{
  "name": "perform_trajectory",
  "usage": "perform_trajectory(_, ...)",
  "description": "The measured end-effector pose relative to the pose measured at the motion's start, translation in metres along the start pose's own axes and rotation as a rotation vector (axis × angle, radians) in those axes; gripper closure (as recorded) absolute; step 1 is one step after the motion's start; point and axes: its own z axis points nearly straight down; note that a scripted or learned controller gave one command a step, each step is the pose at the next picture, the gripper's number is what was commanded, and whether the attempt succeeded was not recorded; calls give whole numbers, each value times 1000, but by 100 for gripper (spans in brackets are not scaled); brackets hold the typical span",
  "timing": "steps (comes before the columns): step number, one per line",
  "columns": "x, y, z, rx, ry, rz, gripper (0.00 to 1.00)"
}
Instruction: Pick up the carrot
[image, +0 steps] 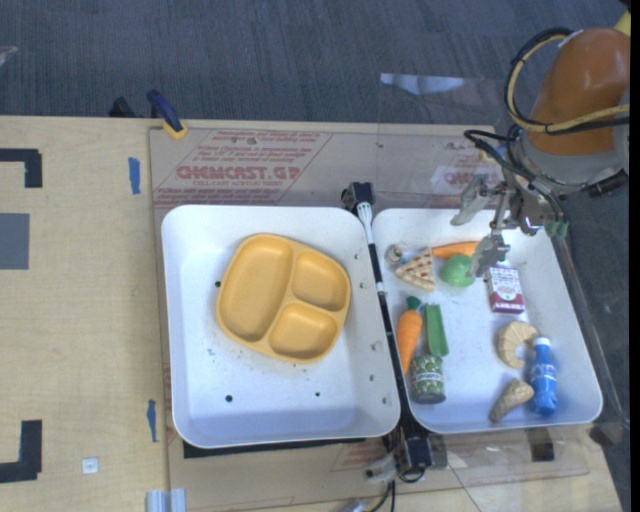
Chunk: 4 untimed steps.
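Arm over the right bin (580, 400)
The gripper (487, 240) hung beside a green ball (457, 271); its grip couldn't be told. The carrot (408, 335) lay apart.

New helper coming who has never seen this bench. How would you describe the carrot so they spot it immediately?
Look in the right-hand white bin, along its left wall. The carrot lies there lengthwise, orange with a green top, beside a green stick. Another orange piece lies farther back.
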Motion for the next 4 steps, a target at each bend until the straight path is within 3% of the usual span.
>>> perform_trajectory(1,53,37,79,-3,10,64,0)
perform_trajectory(2,119,56,3,-1,-1,72,0)
perform_trajectory(3,136,103,6,-3,7,98,0)
perform_trajectory(4,110,30,41,2,1,314,0)
